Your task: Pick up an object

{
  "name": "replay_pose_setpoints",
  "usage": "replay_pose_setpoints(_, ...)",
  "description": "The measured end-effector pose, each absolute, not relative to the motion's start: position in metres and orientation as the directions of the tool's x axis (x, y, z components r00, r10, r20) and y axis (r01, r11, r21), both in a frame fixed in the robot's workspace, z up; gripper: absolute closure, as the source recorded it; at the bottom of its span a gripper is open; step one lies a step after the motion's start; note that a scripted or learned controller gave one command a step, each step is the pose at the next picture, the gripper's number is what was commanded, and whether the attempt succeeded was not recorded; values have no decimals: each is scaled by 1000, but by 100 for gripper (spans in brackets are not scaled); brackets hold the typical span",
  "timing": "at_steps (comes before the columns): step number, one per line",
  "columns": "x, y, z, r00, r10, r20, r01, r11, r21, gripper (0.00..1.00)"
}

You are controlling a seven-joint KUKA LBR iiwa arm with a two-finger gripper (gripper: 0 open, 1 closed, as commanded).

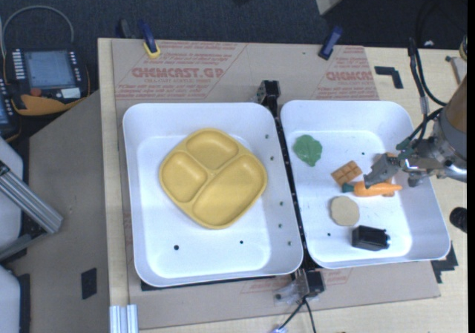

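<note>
I see the gripper [386,170] low in the right bin [427,246], right of frame, directly over the toy carrot [375,190]; I cannot tell how the jaws stand.

A robotics lab: clamped bench board [223,64], teach pendant [46,76].

Orange carrot [377,189] lying flat (right bin [349,110]), beside gripper [387,168].

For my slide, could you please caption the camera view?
Robot hand hovers at the carrot in the right bin; a yellow divided plate fills the left bin.
</note>
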State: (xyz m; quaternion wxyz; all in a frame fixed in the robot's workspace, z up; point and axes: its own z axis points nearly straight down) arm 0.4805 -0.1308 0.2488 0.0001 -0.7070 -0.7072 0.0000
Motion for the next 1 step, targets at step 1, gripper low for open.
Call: replay_pose_setpoints(1, 484, -127, 205, 0, 1000, 2, 1000, 0, -7, 0)
